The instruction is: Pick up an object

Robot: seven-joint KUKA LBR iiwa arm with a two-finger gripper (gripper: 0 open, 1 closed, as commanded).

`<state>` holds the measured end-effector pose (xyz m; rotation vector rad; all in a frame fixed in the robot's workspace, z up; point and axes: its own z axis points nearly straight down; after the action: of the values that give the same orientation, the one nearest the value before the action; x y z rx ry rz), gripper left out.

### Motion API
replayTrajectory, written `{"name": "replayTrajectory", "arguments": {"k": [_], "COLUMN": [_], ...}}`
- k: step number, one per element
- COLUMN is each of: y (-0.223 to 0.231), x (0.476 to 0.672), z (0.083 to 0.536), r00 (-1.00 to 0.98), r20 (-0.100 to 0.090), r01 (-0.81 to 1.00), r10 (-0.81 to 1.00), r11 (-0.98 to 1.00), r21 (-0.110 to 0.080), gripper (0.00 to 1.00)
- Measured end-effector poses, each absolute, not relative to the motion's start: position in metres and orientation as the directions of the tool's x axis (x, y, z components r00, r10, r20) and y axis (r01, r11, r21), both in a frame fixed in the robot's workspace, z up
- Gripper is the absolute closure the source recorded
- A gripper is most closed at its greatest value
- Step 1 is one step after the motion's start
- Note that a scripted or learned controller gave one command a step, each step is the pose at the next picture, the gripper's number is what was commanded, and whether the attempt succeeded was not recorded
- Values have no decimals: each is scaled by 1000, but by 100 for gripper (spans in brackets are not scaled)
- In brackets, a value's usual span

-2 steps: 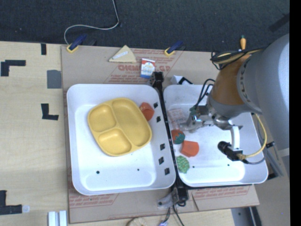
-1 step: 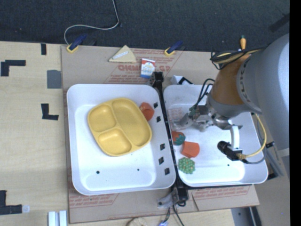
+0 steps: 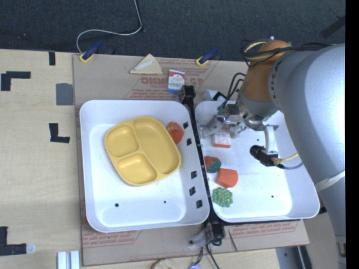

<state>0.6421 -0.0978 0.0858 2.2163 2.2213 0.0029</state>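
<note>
My pincer (image 3: 224, 125) hangs low over the far left part of the right bin (image 3: 280, 203), right above a small white and orange packet (image 3: 221, 142); whether it grips that packet, I cannot tell. Nearer lie a green and orange piece (image 3: 211, 163), an orange block (image 3: 227, 177) and a green knobbly ball (image 3: 222, 196). The left bin (image 3: 101, 206) bears a yellow divided tray (image 3: 141, 149).

Cardboard sheet (image 3: 112, 83) lies under two white bins (image 3: 92, 150). Blue-and-yellow clamps (image 3: 90, 52) grip its far edge. White cable (image 3: 132, 15) loops across dark floor beyond. Black tape marks (image 3: 14, 80) on left bench.
</note>
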Motion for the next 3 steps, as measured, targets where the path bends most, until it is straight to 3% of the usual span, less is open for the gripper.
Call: {"name": "replayTrajectory", "arguments": {"k": [1, 2, 3], "y": [-99, -99, -40], "x": [642, 642, 586], "z": [96, 95, 185], "r00": [-2, -3, -3], "r20": [-4, -4, 1], "r01": [1000, 1000, 1000], "r10": [1000, 1000, 1000], "r11": [2, 3, 3], "r21": [2, 2, 0], "gripper": [100, 0, 0]}}
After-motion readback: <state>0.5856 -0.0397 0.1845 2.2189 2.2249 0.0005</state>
